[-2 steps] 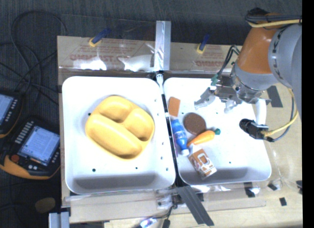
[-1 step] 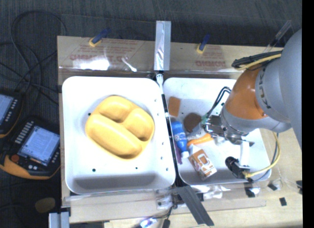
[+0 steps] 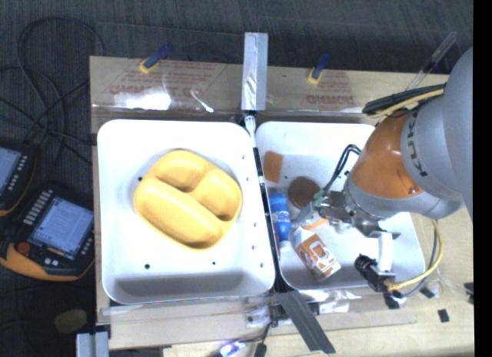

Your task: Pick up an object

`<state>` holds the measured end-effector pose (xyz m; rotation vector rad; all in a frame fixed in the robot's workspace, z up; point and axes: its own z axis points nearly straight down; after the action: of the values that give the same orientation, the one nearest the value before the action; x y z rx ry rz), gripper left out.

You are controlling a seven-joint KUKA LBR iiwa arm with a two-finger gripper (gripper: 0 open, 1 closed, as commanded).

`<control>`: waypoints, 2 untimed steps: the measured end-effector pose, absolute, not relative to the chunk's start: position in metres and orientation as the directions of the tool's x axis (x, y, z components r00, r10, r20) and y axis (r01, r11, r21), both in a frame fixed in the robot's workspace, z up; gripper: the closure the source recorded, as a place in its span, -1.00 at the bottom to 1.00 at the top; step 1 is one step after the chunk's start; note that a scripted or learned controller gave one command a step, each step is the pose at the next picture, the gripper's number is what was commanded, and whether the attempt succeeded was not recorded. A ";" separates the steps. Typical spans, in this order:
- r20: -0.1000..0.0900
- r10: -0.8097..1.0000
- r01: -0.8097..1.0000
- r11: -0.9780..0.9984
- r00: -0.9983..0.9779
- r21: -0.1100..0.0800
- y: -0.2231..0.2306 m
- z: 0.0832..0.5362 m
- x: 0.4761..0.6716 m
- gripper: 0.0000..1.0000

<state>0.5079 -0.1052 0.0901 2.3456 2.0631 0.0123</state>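
The end effector (image 3: 321, 208) hangs low in the right white bin (image 3: 407, 259); its opening I cannot tell. Just beneath it lies a small orange-and-white carton (image 3: 317, 254), probably light and stiff, best gripped across its narrow sides.

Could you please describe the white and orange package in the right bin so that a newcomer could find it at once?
Start at the right bin, where the grey and orange arm reaches in. Look at its front left part, just right of the blue bottle by the divider. The package lies there tilted, the only white item with orange print; the brown round object and orange square lie farther back.
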 end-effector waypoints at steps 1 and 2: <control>-0.006 0.996 0.996 -0.089 0.090 0.020 -0.103 0.090 0.489 -1.00; 0.001 0.999 0.999 -0.032 0.032 0.012 -0.113 0.089 0.488 -1.00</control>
<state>0.4882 -0.1127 0.0895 2.2506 2.1795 0.0141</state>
